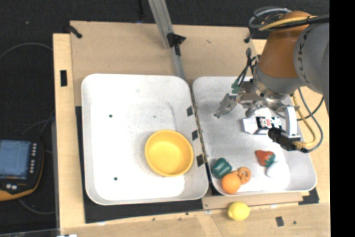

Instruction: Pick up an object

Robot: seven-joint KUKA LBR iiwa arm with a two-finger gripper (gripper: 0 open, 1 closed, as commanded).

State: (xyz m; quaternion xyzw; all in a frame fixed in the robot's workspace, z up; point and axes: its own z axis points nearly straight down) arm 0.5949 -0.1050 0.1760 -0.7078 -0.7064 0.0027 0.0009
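Observation:
My gripper (256, 117) hangs over the upper middle of the right bin (211, 91), under the grey arm with its orange band. It is open: one grey finger (224, 106) points left and the other sits to the right, with nothing between them. The loose objects lie below it, near the bin's front edge. They are a green piece (221, 166), an orange fruit (231, 182), a small orange item (243, 174) and a red item with a green top (265, 157). A yellow bowl (168, 152) rests in the left bin (111, 97).
A yellow lemon (238, 211) lies on the bench in front of the right bin. A metal pole (161, 14) rises behind the bins. Cables (308, 119) hang off the arm at the right. A handheld pendant (16, 166) sits off the bench at the left.

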